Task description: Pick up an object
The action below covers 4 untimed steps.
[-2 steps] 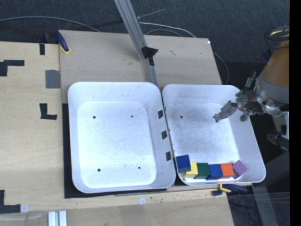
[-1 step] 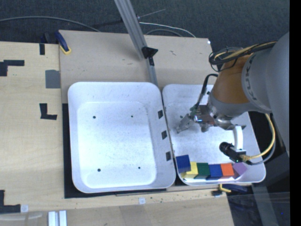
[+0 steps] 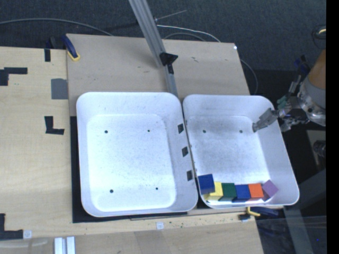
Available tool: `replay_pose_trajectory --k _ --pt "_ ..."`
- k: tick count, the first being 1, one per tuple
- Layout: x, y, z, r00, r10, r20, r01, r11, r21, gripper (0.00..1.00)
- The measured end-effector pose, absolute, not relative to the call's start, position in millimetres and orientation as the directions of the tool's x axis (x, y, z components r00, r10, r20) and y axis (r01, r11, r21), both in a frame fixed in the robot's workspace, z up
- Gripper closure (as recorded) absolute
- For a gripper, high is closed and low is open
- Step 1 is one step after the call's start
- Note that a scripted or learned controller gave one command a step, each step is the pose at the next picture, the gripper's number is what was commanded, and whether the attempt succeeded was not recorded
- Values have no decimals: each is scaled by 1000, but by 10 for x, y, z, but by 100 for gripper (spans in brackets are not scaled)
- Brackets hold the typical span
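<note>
- Grey metal claw (image 3: 263, 123) reaches in over the right rim of the right bin, high on that side; whether it is open or closed cannot be told, and nothing shows in its grip.
- Behind it, the one grey arm (image 3: 310, 97) enters from the right edge, its orange band showing at the top.
- Two shallow white plastic bins sit side by side on the counter (image 3: 122, 62): the right bin (image 3: 233, 147) under the claw, the left bin (image 3: 127, 152) touching it along the middle.
- Six small blocks lie in a row along the near wall of the right bin, well apart from the claw:
- one blue block (image 3: 205, 182) at the left end, resting above one yellow block (image 3: 214, 194);
- then one green block (image 3: 228, 190), a second blue block (image 3: 242, 191), one orange block (image 3: 255, 190) and one purple block (image 3: 269, 188) at the right end.
- Three small dark clips (image 3: 184, 151) sit along the seam between the bins.
- One slanted grey metal pole (image 3: 148, 23) rises beyond the bins.
</note>
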<state>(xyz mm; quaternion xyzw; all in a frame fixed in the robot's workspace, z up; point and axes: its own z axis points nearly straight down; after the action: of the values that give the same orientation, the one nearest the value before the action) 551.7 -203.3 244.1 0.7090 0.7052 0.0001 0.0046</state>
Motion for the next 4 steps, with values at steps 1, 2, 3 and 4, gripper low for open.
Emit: replay_pose_trajectory --k 1,2,3,4 --pt "5127 -1342 3149 -7 1000 1 1000 7 5 0" --pt "5604 -1764 1662 0 1000 0 1000 0 -8 0" --pt "5682 -641 3396 -8 1000 1 1000 8 7 0" --pt "5060 -229 1877 -1 1000 1 1000 1 -12 0"
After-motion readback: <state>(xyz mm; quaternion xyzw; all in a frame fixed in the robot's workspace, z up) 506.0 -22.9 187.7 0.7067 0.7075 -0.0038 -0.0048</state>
